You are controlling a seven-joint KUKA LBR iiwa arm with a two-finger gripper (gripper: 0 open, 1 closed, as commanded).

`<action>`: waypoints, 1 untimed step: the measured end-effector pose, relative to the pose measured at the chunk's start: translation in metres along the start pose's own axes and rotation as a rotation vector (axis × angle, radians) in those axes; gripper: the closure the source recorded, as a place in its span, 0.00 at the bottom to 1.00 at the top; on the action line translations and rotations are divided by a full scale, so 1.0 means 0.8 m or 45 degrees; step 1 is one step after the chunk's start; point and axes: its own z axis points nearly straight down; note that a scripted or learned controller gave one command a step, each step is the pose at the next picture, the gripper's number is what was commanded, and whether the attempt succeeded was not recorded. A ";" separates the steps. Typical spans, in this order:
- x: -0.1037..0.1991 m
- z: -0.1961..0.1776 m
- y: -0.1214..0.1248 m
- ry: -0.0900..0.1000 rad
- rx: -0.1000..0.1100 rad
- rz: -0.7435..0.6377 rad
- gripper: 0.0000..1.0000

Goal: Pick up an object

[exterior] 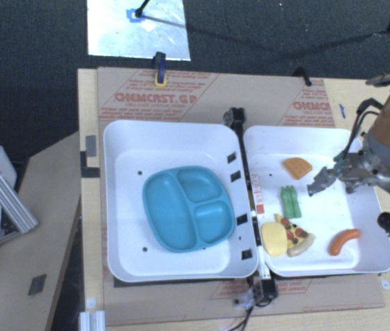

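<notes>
Gripper [321, 183]: jaws' opening cannot be told, above right bin [319, 135].
Nearby: orange piece [297, 167], green beans [290, 201], pizza slice [298, 236], sausage [344, 241].

Left bin [122, 205]: blue plate [188, 207] takes the middle; bare floor around it.
Right bin [319, 140]: orange piece [297, 167], beans [289, 201], pizza [296, 238], sausage [344, 241] well apart; bare centre-right.

The grey arm reaches in over the right bin [388, 257], orange band up, its gripper [321, 182] angled down, holding nothing.
</notes>
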 end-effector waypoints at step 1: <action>0.000 -0.007 0.004 -0.003 -0.014 -0.004 0.00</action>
